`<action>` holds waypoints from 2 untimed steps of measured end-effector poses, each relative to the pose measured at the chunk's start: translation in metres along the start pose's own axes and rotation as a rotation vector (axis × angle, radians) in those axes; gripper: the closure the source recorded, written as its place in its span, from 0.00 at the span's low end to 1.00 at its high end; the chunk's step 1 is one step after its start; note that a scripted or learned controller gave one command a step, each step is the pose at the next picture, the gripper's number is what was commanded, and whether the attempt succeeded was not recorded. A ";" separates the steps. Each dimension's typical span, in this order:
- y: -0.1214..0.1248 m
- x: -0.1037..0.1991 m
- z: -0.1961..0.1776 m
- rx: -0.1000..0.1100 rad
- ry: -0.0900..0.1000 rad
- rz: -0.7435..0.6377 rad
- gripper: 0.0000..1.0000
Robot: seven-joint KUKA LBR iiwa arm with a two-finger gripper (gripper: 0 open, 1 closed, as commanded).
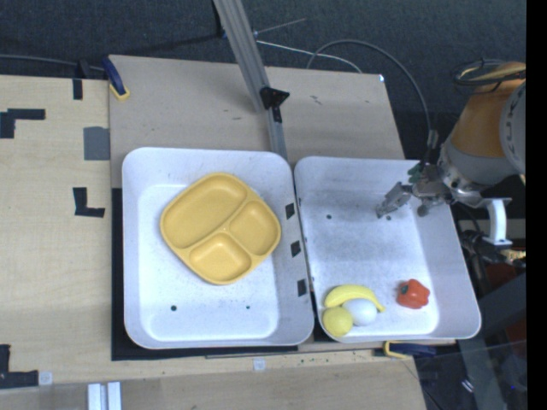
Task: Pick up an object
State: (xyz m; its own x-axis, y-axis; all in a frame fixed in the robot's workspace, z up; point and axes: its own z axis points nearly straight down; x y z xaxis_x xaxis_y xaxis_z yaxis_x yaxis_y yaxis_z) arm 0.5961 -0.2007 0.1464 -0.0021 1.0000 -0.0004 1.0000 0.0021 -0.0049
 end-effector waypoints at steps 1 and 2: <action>-0.001 0.001 0.054 0.002 0.001 0.000 0.00; 0.000 0.002 0.041 -0.002 0.000 -0.002 1.00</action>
State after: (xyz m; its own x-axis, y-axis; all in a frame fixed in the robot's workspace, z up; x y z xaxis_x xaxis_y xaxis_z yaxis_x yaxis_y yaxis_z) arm 0.5961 -0.1990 0.1054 -0.0039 1.0000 -0.0003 1.0000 0.0039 -0.0025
